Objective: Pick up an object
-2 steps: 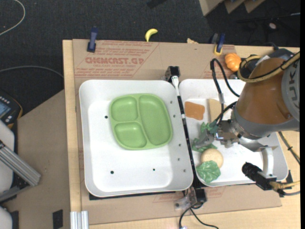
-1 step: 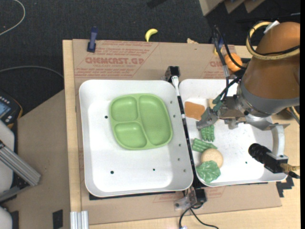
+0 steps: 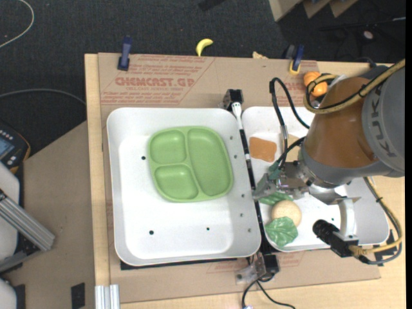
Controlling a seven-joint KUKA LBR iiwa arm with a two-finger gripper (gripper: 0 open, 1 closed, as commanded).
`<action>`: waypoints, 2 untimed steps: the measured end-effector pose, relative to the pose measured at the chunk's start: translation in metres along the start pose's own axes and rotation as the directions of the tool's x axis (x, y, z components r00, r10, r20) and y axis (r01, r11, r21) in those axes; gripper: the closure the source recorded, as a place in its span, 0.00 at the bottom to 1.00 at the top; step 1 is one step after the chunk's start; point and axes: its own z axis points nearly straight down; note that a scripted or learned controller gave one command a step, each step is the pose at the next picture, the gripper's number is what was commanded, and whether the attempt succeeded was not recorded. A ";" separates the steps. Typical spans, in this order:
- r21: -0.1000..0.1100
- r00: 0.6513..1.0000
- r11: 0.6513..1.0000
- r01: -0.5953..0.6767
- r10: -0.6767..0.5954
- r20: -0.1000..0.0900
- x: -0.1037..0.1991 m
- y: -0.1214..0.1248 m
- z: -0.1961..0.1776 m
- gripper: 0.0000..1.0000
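Orange-banded arm (image 3: 341,131) is hung low over the right bin (image 3: 370,221). Pincer (image 3: 283,182) opening cannot be told. Crowded toys could be missed or knocked.

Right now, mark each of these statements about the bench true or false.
1. The green divided plate lies in the left bin. True.
2. The plate has five compartments. False: it has three.
3. The arm is over the right bin. True.
4. The orange-brown piece sits on the green plate. False: it lies in the right bin.
5. A yellow banana-shaped object lies beyond the bench's far edge. True.
6. The pale round object is in the left bin. False: it is in the right bin, next to a green object.
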 end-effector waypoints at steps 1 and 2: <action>-0.012 1.000 1.000 0.000 0.000 0.001 0.000 0.002 -0.016 1.00; -0.016 1.000 1.000 0.010 -0.010 -0.002 0.066 0.002 -0.075 1.00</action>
